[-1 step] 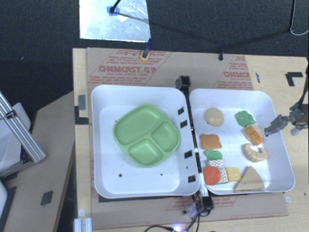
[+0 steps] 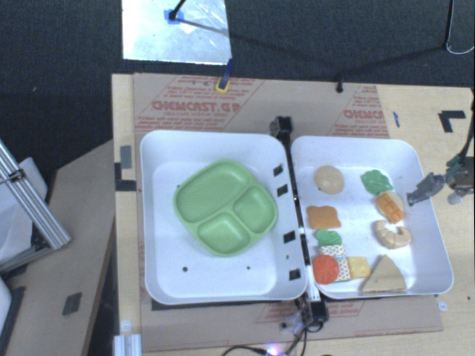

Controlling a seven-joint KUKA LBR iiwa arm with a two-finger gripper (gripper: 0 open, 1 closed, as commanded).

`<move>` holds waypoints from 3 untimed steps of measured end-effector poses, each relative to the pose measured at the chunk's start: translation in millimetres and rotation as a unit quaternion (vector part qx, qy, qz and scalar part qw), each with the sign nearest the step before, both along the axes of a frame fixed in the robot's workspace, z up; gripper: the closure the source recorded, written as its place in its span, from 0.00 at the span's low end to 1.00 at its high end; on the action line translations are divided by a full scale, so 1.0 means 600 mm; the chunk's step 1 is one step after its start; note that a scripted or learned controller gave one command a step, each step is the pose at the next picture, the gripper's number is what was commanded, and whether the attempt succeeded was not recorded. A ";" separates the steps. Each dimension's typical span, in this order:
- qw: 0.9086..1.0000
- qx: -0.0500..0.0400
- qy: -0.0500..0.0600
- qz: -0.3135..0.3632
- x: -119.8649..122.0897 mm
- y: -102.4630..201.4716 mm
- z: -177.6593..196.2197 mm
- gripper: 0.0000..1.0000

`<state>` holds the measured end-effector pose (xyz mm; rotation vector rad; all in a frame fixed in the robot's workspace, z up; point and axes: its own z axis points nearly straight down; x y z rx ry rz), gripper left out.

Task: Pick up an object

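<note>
Scanning from the left, a green divided plate (image 2: 225, 208) is seen lying in the left bin (image 2: 159, 273); it is broad and flat, with no edge that a two-finger grasp could easily take, so it is judged a poor target. The central divider (image 2: 295, 213) between the bins is taken as the landmark. Just right of the divider, in the right bin (image 2: 423, 162), a brown flat piece (image 2: 323, 216), a small green piece (image 2: 328, 236) and a red round piece (image 2: 325, 269) are stacked closely in a column, with a checkered piece (image 2: 334, 251) and a yellow block (image 2: 358, 266) touching or nearly touching them. A descent there is judged risky: a finger could land on a neighbour and push the cluster apart without anything being gripped. A tan round piece (image 2: 329, 179) sits alone, near the divider toward the far end, and is judged the cleaner pick. Farther from the divider, a green leafy piece (image 2: 376, 180), an orange piece (image 2: 390, 206), a pale ring-shaped piece (image 2: 392, 233) and a tan wedge (image 2: 384, 274) are ranged along the bin's right side. The gripper (image 2: 421, 190) is seen at that side, over the rim, close to the orange piece; whether the jaws are spread or closed cannot be told, and nothing is seen held. A closure so near the wall could catch the rim, or the low wedge could slip away.
</note>
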<state>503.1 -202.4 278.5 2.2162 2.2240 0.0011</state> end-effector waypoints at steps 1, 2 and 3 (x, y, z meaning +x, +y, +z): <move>1.000 0.001 0.002 -0.001 -0.012 -0.002 -0.098 0.00; 1.000 0.001 0.001 -0.001 -0.019 0.009 -0.173 0.00; 1.000 0.001 0.002 -0.001 -0.014 0.002 -0.275 0.00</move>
